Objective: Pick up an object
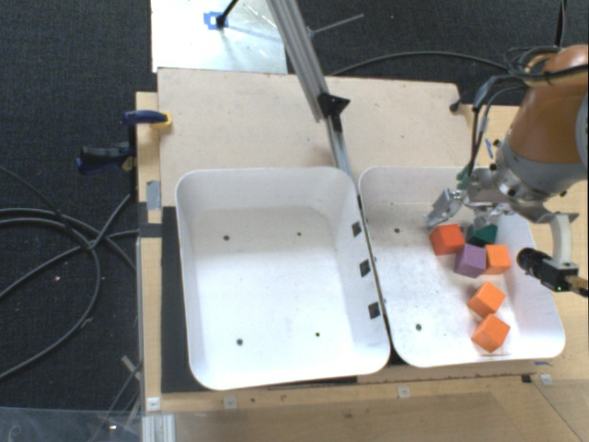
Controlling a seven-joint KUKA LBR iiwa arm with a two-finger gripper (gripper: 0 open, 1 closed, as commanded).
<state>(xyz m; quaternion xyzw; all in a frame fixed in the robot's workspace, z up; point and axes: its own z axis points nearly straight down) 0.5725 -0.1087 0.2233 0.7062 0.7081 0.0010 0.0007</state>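
Observation:
In the right bin (405, 339) lie several small blocks. An orange block (447, 238) sits nearest the bin's middle, with a dark green block (482, 235) just right of it. Below them are a purple block (470, 260) and an orange one (498, 258) side by side. Two more orange blocks (487, 297) (491, 332) lie toward the front right corner. My gripper (464, 215) hangs just above the first orange block and the green one, open, with nothing between its fingers.
The left bin (198, 274) stands beside the right one, their inner walls touching. A slanted metal rod (304, 49) crosses the bench from the top and ends at the bins' shared rim. A blue clamp (138, 118) grips the bench's left edge.

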